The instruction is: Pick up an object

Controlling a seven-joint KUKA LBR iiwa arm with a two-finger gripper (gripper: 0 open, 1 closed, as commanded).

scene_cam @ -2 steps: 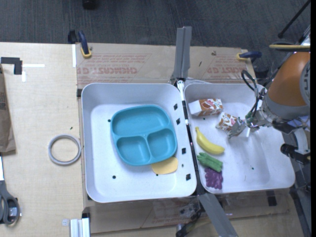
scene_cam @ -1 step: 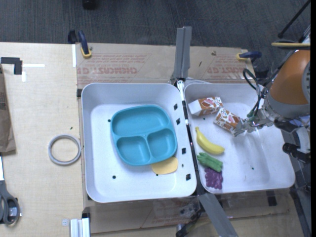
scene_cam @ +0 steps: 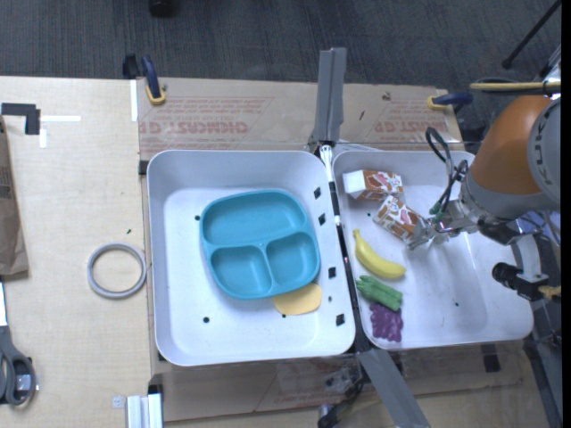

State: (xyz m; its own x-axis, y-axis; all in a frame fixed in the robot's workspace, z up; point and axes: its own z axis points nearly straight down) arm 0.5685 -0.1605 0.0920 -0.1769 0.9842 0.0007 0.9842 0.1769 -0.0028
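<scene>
So the end effector is low in the right bin, right at the crinkly snack packet, but I can't tell if it's clenched or released. Nothing looks lifted yet (banana lies just beside), so the grab and lift seem left.

Claw beside snack packet (right bin) —
</scene>
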